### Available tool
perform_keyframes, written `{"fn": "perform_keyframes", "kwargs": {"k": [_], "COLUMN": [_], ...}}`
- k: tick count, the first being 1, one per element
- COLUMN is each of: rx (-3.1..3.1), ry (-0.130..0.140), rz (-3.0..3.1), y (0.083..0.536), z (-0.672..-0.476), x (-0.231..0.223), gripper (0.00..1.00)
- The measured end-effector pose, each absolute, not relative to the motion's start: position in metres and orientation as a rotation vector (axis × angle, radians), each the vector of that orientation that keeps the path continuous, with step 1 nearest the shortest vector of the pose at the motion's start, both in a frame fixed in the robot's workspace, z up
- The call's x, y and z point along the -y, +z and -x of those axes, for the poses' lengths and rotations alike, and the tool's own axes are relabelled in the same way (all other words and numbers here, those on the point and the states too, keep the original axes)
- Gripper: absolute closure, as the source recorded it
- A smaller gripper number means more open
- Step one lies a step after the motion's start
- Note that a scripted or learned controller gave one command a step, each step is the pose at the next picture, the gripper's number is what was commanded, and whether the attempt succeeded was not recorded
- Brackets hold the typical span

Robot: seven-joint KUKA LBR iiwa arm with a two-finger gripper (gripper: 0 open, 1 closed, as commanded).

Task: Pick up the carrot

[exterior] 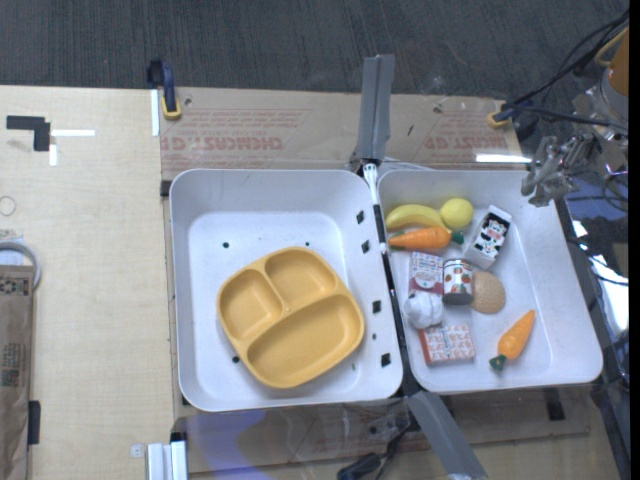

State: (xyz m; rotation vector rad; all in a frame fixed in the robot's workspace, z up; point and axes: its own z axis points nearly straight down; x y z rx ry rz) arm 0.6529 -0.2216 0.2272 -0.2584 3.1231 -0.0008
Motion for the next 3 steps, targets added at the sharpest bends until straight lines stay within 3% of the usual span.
{"fn": "perform_keyframes", "kwargs": {"k": [1,3], "rx": [-3.066,-3.054], "ry": [-0.001,0.001], "rz": [0.647,0.632], "y": [0.235,0.256], "z": [-0.661,-0.663], "x": [0.221,0.221], "gripper": [1.0,1.0]}}
